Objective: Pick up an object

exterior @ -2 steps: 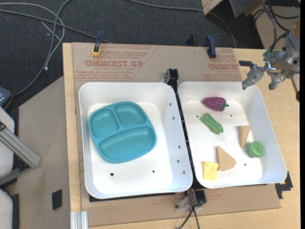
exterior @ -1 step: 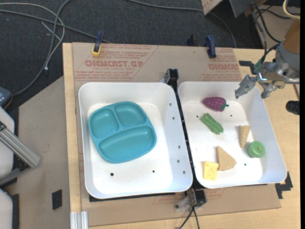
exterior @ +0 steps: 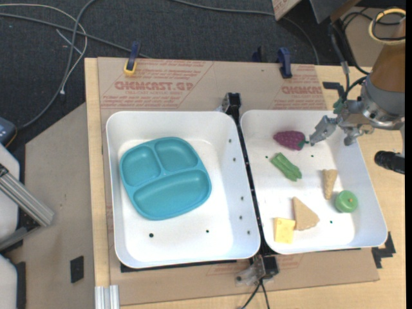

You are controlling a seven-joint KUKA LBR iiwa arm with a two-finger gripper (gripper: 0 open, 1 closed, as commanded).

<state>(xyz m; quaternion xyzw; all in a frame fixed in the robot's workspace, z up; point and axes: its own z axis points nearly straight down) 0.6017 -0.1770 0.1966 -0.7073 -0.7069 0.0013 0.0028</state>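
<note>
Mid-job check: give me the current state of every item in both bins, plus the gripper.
Teal plastic divided plate: flat in the left bin, nothing on it.
Purple toy grapes: lying free, right bin.
Green toy pod: lying free.
Tan toy wedge: lying, touching the yellow block.
Cream toy slice: lying free.
Green round toy: resting.
Gripper: open, holding nothing, beside the grapes.

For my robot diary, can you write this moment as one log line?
gripper: open, over right bin | nearest: purple grapes | holding: nothing

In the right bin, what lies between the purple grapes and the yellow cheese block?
In the camera view, the green pea pod lies between the purple grapes and the yellow cheese block; below it, bare white bin floor.
</note>
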